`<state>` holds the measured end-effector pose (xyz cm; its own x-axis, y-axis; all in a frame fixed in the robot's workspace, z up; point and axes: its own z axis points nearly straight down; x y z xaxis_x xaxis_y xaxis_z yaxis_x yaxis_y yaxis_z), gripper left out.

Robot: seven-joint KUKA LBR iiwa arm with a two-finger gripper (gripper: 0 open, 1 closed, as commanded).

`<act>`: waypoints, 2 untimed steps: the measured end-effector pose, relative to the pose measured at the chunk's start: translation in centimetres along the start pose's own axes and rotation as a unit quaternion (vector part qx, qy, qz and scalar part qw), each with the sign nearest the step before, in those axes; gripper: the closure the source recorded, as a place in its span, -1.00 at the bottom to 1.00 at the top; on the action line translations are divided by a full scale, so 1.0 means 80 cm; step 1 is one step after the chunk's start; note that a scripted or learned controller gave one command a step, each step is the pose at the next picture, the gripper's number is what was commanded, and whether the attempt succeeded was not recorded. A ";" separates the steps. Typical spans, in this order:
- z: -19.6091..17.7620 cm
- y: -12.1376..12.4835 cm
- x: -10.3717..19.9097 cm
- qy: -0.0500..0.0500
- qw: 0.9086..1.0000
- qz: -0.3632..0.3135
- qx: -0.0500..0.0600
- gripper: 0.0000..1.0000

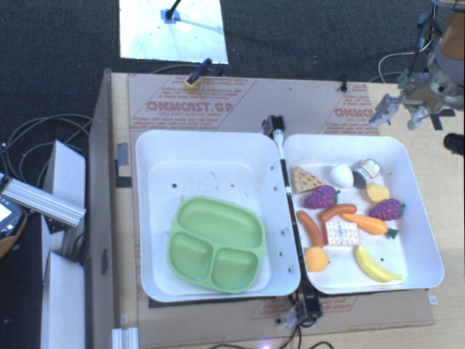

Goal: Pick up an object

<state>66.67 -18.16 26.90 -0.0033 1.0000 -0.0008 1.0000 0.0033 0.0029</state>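
- The green divided plate (216,244) lies in the left bin (156,158), far to the left of the gripper and lower in the view; it has three compartments.
- The right bin (425,227) sits just below and left of the gripper and holds toy food.
- At its left side is a wedge like a pizza slice or cheese (305,178), then a purple grape bunch (320,195), and under it a red sausage (310,228) and an orange ball-like fruit (316,259).
- In the middle are a white egg (341,175), a second sausage (338,211), a small white box with red print (341,233) and a carrot (369,224).
- More to the right, close under the gripper, are a small tin can (368,169), a yellow piece (377,192), a second grape bunch (386,209) and a banana (375,265).
- The gripper (401,113) hangs above the bench at the top right corner of the right bin, outside its rim. Its two fingers (382,112) stand apart with nothing between them.
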 end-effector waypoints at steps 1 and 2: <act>0.155 -0.032 0.015 0.001 1.000 0.001 0.002 -1.00; 0.223 -0.024 0.093 -0.001 1.000 0.000 -0.006 -1.00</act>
<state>64.76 -10.73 9.07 -0.0035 1.0000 -0.0022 0.9999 0.0035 0.0154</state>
